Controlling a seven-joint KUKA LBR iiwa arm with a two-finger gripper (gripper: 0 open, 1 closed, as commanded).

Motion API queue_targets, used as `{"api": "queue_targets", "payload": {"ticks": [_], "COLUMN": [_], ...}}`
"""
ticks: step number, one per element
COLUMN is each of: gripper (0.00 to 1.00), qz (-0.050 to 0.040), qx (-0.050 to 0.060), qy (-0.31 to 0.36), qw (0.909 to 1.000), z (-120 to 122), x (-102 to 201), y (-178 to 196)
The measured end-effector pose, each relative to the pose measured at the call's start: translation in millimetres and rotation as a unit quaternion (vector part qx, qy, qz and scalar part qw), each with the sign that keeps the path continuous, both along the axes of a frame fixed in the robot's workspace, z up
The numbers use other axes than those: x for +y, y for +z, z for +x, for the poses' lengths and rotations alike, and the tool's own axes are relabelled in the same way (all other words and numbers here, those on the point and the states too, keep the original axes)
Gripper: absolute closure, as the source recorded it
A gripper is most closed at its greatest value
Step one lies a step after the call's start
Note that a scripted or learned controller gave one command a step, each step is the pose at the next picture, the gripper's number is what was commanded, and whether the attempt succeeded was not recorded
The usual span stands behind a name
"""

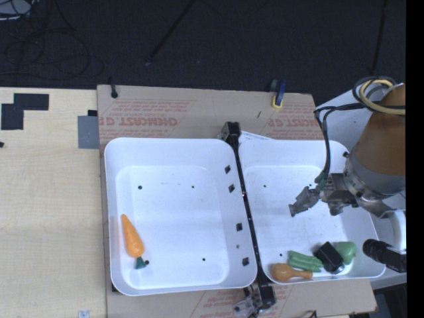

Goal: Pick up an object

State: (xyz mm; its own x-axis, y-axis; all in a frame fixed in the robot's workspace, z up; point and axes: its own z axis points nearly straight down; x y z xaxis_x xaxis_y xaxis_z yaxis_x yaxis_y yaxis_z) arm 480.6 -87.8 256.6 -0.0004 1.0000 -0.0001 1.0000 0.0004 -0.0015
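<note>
My gripper (297, 206) hangs over the middle of the right bin (278, 158), reaching in from the right, with nothing seen in it. Below it, along that bin's front edge, lie a tan-orange gourd-shaped toy (290, 272), a long green toy vegetable (305, 261), a black block (329, 256) and a second green piece (346, 249). These sit close together, apart from the gripper. An orange carrot toy (131, 236) with a small green top lies in the left bin (165, 148), near its front left corner.
A black divider strip (242, 204) runs between the two bins. Both bins rest on brown cardboard (172, 114) on a pale wooden bench. A blue and yellow clamp (278, 93) sits at the cardboard's far edge.
</note>
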Motion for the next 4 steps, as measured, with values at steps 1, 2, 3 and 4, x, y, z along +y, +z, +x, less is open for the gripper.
{"api": "queue_targets", "payload": {"ticks": [1, 2, 3, 4], "gripper": [0.0, 1.0, 1.0, 1.0], "qz": [0.0001, 0.0001, 0.0, -0.0024], "qx": [-0.004, 0.001, 0.004, -0.004], "qy": [0.002, 0.0, -0.002, -0.001], "qw": [1.0, 1.0, 1.0, 1.0], "z": [-4.2, -4.3, 2.6, 112.2], "x": [27.2, 25.5, -14.8, -81.4], "y": [104.1, 107.9, 45.2, 57.5]}}
